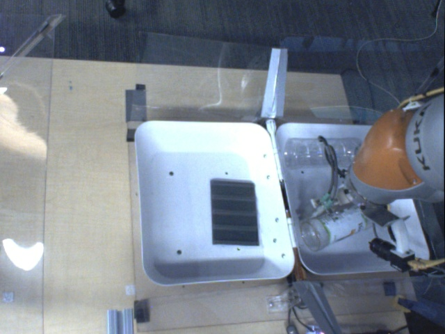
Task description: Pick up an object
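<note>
The grey arm with the orange band (pixel 389 155) is reaching into the right-hand shallow white bin (pixel 306 256) from the right. The gripper (pixel 332 204) is hanging low over the bin floor, directly above a clear plastic bottle lying on its side (pixel 330 229). Whether the bottle is being held cannot be determined. A second clear plastic bottle (pixel 309 152) is lying at the far end of the same bin, well apart from the gripper. A dark ribbed rectangular pad (pixel 234 212) is resting flat in the left-hand shallow white bin (pixel 160 158), just across the shared wall from the gripper.
</note>
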Controlling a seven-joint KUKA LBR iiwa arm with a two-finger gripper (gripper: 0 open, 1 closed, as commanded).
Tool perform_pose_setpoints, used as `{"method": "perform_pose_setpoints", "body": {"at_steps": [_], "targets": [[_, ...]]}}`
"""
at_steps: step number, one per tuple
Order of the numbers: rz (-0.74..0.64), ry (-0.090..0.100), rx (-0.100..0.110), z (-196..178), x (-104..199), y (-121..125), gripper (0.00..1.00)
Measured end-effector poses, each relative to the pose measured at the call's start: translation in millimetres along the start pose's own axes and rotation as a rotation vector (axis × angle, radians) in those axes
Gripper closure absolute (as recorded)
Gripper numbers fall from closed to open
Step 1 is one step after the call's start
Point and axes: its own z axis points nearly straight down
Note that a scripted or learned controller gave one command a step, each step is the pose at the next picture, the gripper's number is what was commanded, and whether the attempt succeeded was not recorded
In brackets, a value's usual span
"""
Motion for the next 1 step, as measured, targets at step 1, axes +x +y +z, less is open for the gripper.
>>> {"method": "perform_pose_setpoints", "body": {"at_steps": [1], "targets": [[0.000, -0.004, -0.010, -12.7, -1.0, 4.0, 1.00]]}}
